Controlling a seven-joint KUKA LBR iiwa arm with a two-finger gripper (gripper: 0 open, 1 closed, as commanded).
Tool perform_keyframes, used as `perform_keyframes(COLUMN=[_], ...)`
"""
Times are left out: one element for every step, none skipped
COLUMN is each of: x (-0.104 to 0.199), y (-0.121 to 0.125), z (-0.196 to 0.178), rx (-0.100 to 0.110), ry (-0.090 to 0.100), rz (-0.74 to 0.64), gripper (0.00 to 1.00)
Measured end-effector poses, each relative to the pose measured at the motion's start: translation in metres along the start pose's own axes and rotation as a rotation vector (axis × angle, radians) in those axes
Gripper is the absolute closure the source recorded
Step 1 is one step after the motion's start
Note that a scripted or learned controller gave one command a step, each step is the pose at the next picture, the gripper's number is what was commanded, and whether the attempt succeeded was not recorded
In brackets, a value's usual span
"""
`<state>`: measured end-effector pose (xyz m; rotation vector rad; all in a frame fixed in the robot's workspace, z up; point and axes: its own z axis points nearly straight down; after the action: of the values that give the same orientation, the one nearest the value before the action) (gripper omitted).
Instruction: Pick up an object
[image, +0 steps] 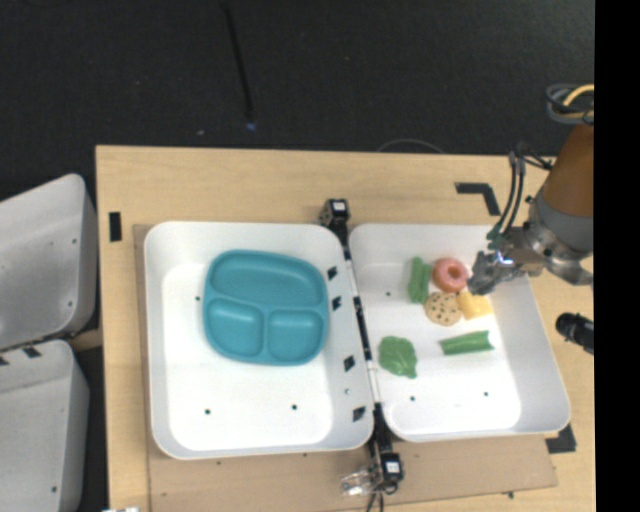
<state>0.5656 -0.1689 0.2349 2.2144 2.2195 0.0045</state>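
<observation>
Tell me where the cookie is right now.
The cookie lies in the right bin, toward its upper middle, just below the pink donut and beside the yellow block, close to the gripper.

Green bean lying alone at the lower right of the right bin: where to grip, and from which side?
Take the green bean at mid-length, from straight above, fingers across its narrow width. It lies flat and nearly horizontal in the right bin, apart from the cookie, so both long sides look free.
</observation>
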Motion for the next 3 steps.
perform_keyframes(x=[0.047,0.108,0.166], y=[0.010,0.007,0.014], z=[0.000,0.003,-0.005], rx=[0.004,0.006,0.005], ry=[0.003,0.004,0.004], rz=[-0.004,-0.005,-0.005], gripper=[1.00,1.00,1.00])
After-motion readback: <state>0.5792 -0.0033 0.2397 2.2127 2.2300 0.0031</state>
